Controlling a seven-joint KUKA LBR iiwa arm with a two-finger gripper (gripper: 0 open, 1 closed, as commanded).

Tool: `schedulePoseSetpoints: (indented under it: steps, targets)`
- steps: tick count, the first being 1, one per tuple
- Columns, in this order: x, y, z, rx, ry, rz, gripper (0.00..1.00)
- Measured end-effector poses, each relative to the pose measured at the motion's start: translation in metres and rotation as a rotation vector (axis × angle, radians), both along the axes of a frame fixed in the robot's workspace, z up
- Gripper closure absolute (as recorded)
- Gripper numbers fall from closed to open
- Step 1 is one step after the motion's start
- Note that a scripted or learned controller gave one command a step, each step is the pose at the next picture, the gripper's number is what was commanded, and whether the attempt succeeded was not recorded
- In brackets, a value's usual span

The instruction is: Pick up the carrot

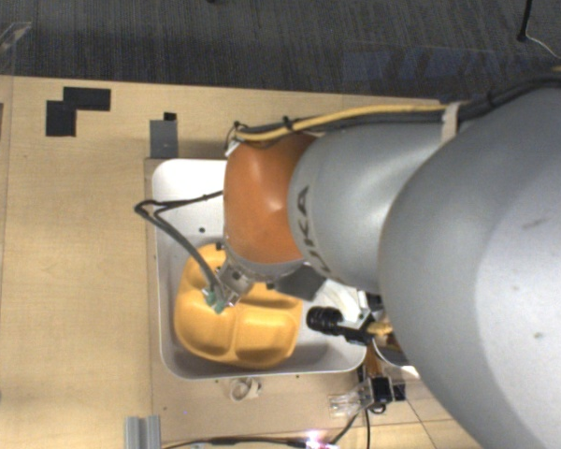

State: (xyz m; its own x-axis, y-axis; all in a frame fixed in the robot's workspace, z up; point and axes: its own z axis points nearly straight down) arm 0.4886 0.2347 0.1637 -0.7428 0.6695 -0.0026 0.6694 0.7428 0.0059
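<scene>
Dark carpet lies behind a pale wooden worktop [65, 279], where the grey arm [449, 251] with its orange band [262, 204] reaches in from the right and leans low over a shallow white bin [173, 181]. From the fixed overhead camera, the wrist covers most of that bin, and the tool [226, 293] sits down against a large yellow-orange lump [234, 330] in the bin's near half. Whether that lump is the carrot cannot be told from its rounded, bulky shape, and no other carrot-like thing can be made out. Whether the tool is released or clenched cannot be told either, as the wrist hides it. By the look of it, the reach-and-descend step is in hand. The next move calls for a firm grip on the target, then a straight lift clear of the bin wall.
</scene>
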Motion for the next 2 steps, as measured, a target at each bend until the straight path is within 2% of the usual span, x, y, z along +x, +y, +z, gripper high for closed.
schedulePoseSetpoints:
  steps: [1, 2]
  targets:
    - [0.0, -0.003, 0.001, 0.0, 0.0, -0.071, 1.0]
    - [0.016, -0.011, -0.014, -0.001, 0.003, -0.332, 1.0]
